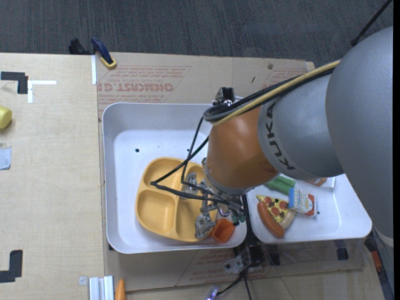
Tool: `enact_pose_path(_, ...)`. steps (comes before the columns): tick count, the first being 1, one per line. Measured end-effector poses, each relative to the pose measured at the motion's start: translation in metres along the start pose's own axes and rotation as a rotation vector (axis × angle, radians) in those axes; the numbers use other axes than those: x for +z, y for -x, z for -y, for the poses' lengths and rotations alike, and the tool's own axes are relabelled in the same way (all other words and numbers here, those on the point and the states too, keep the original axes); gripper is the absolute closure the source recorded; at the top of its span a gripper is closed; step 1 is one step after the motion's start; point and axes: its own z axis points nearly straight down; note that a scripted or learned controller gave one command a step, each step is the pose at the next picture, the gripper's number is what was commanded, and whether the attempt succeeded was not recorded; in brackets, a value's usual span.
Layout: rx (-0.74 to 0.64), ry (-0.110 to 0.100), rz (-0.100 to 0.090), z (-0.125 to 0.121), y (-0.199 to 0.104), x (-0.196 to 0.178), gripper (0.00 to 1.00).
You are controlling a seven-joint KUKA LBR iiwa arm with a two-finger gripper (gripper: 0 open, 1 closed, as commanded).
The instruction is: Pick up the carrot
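An orange carrot [222, 230] lies at the front right corner of the left bin [119, 167], just off the rim of a yellow divided plate [159, 202]. My gripper [205, 222] hangs low over that corner, straight below the orange wrist band, with its metal tip right beside the carrot on the carrot's left. The tip overlaps the plate's front right edge. The view does not show if the carrot is gripped or merely touched. The wrist and cables hide the plate's right part.
The right bin [350, 211] holds a pizza slice [275, 208], a hot dog [270, 225], a green piece [281, 183] and a small blue-and-white box [302, 200]. The wall between the bins runs just right of the carrot. A yellow object [4, 117] sits far left on the bench.
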Motion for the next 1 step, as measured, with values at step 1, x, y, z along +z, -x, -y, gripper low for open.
enact_pose_path(1,-0.001,0.002,0.002,-0.0008,0.0016,-0.0072,1.00)
